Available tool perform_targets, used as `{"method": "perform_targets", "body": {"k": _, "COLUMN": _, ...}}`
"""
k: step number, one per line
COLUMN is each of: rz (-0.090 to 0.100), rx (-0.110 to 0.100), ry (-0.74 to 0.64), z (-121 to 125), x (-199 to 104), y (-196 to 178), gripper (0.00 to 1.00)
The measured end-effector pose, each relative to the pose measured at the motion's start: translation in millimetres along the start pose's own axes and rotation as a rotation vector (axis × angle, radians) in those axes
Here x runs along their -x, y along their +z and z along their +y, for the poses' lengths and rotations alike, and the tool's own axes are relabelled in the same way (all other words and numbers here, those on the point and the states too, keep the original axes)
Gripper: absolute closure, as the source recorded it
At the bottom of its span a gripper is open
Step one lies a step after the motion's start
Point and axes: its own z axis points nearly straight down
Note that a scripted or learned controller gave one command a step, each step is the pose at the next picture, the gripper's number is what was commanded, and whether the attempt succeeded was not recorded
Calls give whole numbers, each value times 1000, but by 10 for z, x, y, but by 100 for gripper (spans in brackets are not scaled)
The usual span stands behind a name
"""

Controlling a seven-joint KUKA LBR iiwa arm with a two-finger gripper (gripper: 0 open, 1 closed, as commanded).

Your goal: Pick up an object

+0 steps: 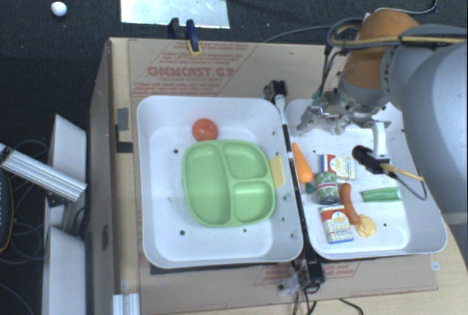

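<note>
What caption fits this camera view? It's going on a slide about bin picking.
KUKA arm's gripper poised over the right bin of toy food; green divided plate and tomato in the left bin.

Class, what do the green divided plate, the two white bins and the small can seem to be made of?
Green divided plate: probably moulded plastic, matte, one even colour. White bins: likely thin plastic, smooth, rounded edges, faint sheen. Small can: maybe metal or toy plastic with a printed label; too small to tell.

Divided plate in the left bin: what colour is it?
Light green; the divided plate shows best in the camera view, lying in the left bin.
</note>
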Motion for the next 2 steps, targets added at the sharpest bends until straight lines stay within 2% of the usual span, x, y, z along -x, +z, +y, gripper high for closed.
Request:
{"method": "perform_targets", "body": {"k": 1, "rz": 0, "rx": 3, "ry": -1, "z": 11, "x": 0, "y": -113, "gripper": 100}}
{"method": "perform_targets", "body": {"k": 2, "rz": 0, "rx": 3, "ry": -1, "z": 10, "x": 0, "y": -112, "gripper": 0}}
